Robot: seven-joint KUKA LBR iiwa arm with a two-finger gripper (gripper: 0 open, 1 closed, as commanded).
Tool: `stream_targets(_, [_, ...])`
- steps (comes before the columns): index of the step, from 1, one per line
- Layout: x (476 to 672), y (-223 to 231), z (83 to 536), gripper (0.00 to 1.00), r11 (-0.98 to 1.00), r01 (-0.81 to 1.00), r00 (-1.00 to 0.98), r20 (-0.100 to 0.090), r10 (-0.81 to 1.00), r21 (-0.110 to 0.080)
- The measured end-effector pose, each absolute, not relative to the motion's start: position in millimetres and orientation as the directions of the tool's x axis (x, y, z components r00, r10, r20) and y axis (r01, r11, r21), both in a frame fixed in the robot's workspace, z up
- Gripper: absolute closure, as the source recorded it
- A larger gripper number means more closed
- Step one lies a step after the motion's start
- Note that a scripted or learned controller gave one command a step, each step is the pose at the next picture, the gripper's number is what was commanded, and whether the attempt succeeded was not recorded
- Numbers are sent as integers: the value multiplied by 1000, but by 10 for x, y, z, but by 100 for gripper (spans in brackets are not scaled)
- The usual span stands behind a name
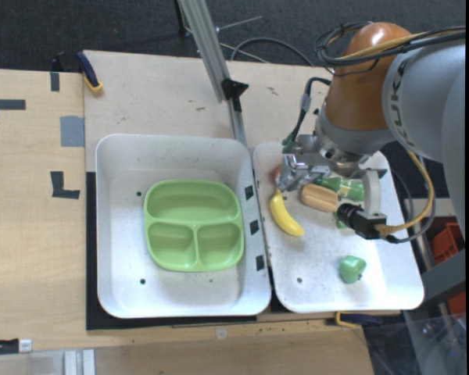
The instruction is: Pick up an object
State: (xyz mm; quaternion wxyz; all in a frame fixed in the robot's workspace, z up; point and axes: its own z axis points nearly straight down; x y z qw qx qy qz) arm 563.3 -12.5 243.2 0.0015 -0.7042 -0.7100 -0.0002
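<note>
Metal two-finger gripper (295, 172) low over the upper left part of the right bin (391, 283), hanging from a grey arm (426, 92) with an orange band (363, 76). Impossible to tell whether apart or together: too small and too cluttered by brackets and cables. Nothing visibly clamped.

Just below the gripper, a yellow banana (284, 216), short, curved, smooth-skinned, lying flat on the bin floor near the wall shared with the left bin (109, 209). Likely the nearest target, though not certain. Just right of the gripper, a tan rounded piece like a bread roll (320, 198), with something green (350, 186) touching its far end, partly hidden under the wrist. A hint of red at the gripper's left edge, too hidden to name. Well apart, toward the near right corner, a small green lumpy object (351, 268), perhaps a toy pepper.

In the left bin, a light green divided plate (194, 225) with three compartments.

Risks, as a judgement: banana curved and slick, so prone to rolling or squirting out of a pinch off its middle. Crowding near the roll could mean nudging two things at once. Closeness to the bin wall could block one side on descent. A dangling black cable and connector (363, 221) beside the roll might snag or drag objects.
</note>
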Motion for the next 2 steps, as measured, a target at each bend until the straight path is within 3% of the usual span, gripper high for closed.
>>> stream_targets(2, [5330,817,2241,100,6,1000,-6,0,1000,-4])
